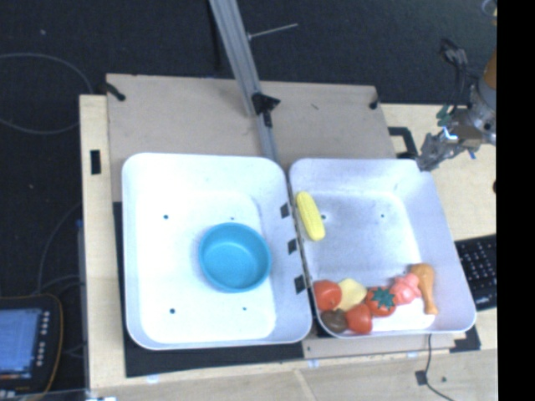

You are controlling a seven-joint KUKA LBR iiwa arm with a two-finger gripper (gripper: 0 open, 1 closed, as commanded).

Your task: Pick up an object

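The tool [436,150] hangs over the right bin's [393,190] far right corner; its grip state cannot be told. The corn cob [310,215] lies well to its left, long axis running near-to-far.

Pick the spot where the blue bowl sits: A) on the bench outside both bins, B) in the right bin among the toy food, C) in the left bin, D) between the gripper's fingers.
C: the blue bowl rests upright on the floor of the left bin, apart from the toy food in the right bin.
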